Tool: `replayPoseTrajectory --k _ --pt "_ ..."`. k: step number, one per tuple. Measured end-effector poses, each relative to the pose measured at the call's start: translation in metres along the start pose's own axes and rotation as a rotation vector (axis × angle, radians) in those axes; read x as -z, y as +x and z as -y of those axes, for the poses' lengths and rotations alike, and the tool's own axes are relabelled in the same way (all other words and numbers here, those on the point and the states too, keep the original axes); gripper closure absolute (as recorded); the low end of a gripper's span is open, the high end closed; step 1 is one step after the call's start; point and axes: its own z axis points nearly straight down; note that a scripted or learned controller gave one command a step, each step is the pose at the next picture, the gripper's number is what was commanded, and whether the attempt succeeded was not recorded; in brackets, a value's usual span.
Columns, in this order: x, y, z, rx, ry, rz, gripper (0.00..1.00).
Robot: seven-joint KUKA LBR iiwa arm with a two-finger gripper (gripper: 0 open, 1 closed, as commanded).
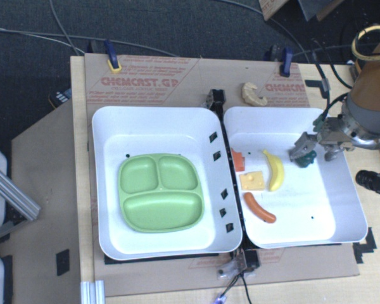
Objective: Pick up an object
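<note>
In the right bin lie a yellow banana, a yellow cheese wedge, a red-orange sausage and a small red piece against the left wall. My gripper hangs over the upper right part of this bin, a short way right of the banana and apart from it. A small dark teal bit shows at its lower tip. Whether that bit belongs to the gripper or is a separate object I cannot tell.
The left bin holds a green divided plate. A tan lump rests on the cardboard behind the bins. Black clips line the wall between the bins. The grey arm comes in from the right.
</note>
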Motion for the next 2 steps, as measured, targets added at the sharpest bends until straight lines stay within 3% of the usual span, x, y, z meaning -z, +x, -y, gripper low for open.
replayPoseTrajectory --k 1,2 --pt "0.007 0.0 -0.003 0.003 -0.014 0.002 0.0" --pt "-0.042 0.009 -0.009 0.004 -0.009 0.001 0.0"
